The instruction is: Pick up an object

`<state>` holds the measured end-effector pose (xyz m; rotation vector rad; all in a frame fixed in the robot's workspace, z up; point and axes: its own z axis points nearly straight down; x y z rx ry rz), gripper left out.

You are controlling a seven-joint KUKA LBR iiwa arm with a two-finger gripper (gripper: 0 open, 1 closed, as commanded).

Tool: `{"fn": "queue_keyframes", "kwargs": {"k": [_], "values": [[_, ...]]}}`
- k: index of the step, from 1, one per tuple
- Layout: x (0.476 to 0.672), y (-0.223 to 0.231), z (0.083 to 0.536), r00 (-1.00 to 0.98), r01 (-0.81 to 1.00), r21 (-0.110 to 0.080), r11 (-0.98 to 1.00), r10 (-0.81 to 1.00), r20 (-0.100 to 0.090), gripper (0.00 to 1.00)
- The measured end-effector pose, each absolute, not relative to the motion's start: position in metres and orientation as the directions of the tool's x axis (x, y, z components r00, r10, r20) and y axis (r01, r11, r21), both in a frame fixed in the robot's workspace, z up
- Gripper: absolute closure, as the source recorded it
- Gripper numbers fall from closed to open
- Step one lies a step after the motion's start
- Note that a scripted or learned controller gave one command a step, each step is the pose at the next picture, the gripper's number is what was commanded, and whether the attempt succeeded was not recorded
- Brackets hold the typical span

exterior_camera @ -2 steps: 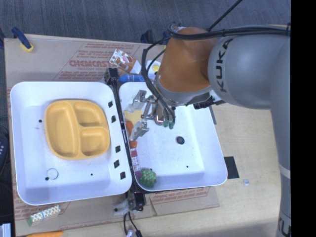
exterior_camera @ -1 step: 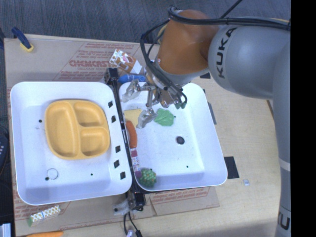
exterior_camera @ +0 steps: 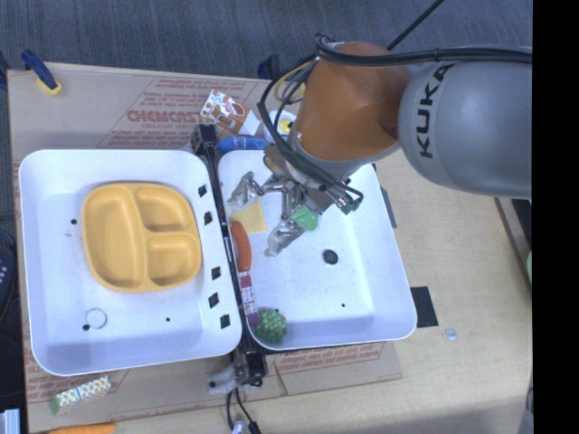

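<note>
Gripper [exterior_camera: 291,217] over right bin [exterior_camera: 380,287], fingers spread, small green block [exterior_camera: 306,218] sitting between them. Yellow wedge [exterior_camera: 251,217] just left of it, orange carrot-thing [exterior_camera: 241,245] lower left, green ball [exterior_camera: 270,324] further below. Yellow tray [exterior_camera: 140,235] way off left.

Grey cylindrical metal arm link [exterior_camera: 470,125] marked "KUKA" in black; orange rounded wrist band [exterior_camera: 348,98]; black cables [exterior_camera: 298,75] looped alongside; silver metal two-finger gripper [exterior_camera: 282,213].
</note>
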<state>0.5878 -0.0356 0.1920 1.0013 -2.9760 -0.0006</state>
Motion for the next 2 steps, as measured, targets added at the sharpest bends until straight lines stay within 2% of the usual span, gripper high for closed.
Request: {"fn": "queue_keyframes", "kwargs": {"k": [1,2], "values": [[0.626,-0.096,0.091,-0.825,-0.565,0.001,0.825,-0.565,0.002,0.0],[0.657,-0.091,0.093,-0.866,-0.5,-0.001,0.866,-0.5,-0.002,0.0]]}}
